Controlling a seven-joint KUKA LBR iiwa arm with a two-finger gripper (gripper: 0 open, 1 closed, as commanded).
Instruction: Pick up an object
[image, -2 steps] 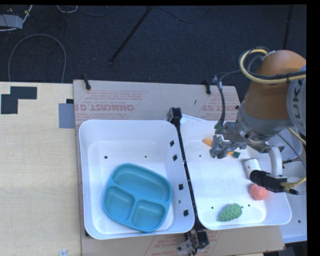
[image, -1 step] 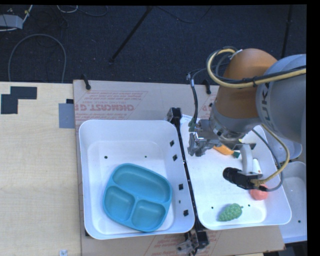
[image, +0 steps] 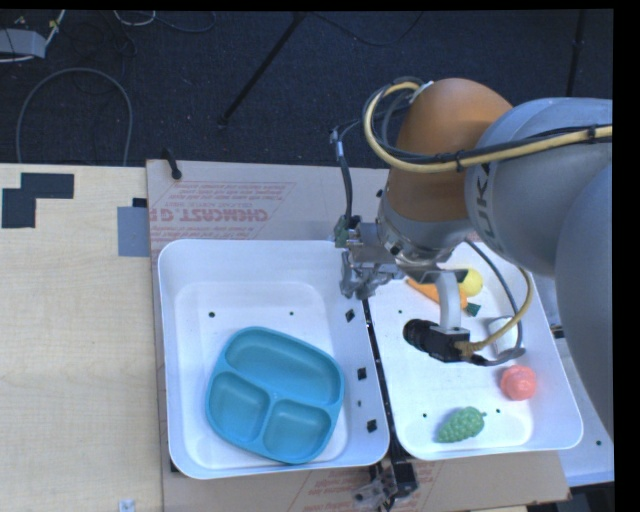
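My gripper (image: 353, 281) hangs over the ridge between the two bins, at the upper left corner of the right bin (image: 560, 420). Nothing shows in its grasp. Just to its right, partly under the wrist, lie an orange carrot-like piece (image: 427, 291) and a small yellow fruit (image: 469, 283). A pink round fruit (image: 518, 382) sits near the right bin's right wall. A green bunch of grapes (image: 460, 424) lies near that bin's front edge.
A blue divided plate (image: 274, 394) lies in the front half of the left bin (image: 180, 290). The grey arm with its orange band (image: 450, 130) covers the right bin's back right. Cardboard (image: 220, 210) lies beneath both bins.
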